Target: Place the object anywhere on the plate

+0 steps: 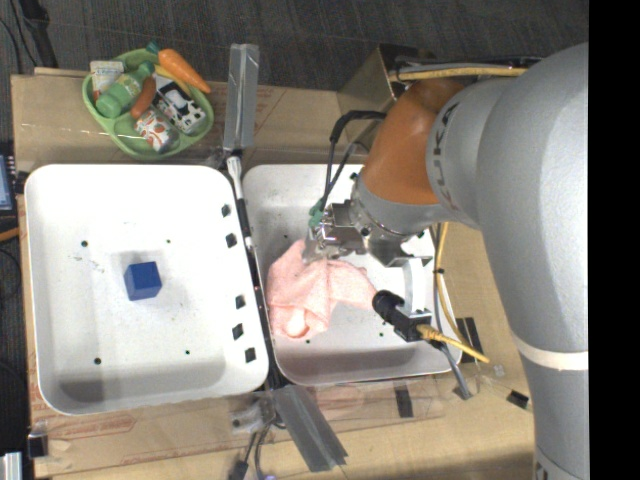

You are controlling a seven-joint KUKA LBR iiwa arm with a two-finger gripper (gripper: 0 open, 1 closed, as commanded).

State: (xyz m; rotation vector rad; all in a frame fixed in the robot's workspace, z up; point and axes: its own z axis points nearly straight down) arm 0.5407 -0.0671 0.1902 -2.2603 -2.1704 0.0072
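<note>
A blue cube (143, 279) rests on the floor of the left white bin (60, 208), left of its middle. In the right bin (275, 193) lies a crumpled pink cloth (312, 293). My gripper (325, 240) hangs low over the cloth's upper edge, touching or nearly touching it. The wrist and the big grey arm cover the right half of that bin. No plate can be made out.
A green bowl (105, 118) with toy food, among it a carrot (180, 66), sits on the bench beyond the left bin. A metal divider (240, 98) runs between the bins. Cables (445, 340) trail by the right bin's right edge.
</note>
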